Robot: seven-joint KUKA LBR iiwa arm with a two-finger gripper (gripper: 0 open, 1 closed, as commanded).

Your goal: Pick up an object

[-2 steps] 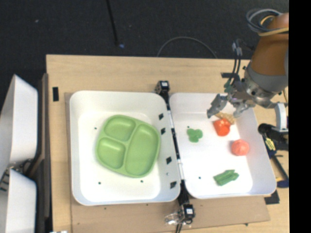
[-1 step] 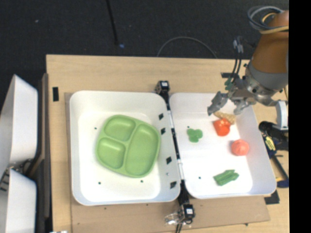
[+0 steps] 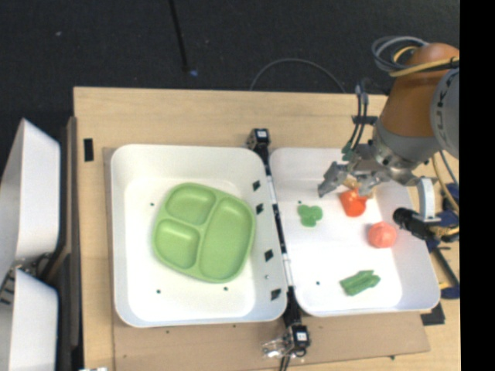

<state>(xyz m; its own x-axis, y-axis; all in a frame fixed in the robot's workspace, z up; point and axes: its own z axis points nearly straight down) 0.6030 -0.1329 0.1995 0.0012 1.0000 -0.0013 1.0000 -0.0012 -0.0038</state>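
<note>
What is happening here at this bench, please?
A robot arm reaches in from the right, and its gripper is low over the right bin, just above a small orange-red object. Whether it holds that object cannot be seen. In the same bin lie a small green piece, a pink ball and a green elongated piece. The left bin holds a green divided plate, lying flat.
</note>
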